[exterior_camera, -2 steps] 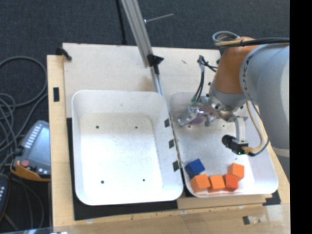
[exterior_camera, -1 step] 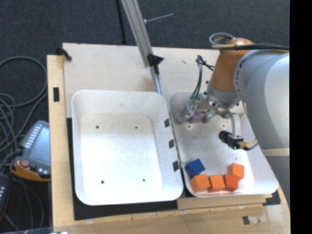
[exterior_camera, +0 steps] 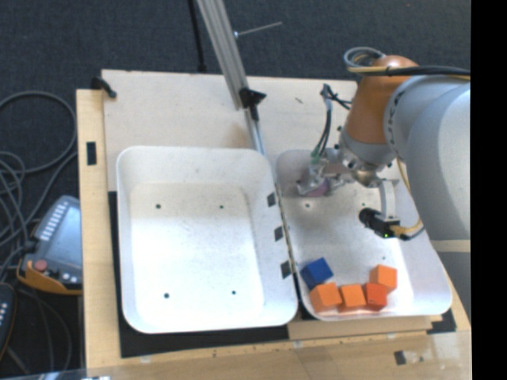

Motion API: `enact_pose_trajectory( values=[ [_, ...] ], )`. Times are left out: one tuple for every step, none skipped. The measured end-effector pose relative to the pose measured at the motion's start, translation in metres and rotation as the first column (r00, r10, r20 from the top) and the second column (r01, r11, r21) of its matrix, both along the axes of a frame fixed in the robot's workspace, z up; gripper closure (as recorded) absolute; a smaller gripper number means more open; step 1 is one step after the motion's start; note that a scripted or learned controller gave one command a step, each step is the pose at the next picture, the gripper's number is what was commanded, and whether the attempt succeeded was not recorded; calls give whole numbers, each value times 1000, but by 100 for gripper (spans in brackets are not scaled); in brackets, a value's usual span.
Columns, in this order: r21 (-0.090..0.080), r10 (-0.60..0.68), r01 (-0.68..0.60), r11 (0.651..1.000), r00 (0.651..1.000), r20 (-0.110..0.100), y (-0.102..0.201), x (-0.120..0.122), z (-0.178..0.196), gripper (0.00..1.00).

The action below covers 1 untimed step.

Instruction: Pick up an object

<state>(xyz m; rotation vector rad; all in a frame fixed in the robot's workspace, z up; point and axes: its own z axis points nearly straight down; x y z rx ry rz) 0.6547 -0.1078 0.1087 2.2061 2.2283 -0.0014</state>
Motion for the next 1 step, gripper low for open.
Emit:
enact_pose_trajectory(
  values=[
    [8, 0, 0, 1000, 1000, 6, 94, 22, 94, 100]
  ],
)
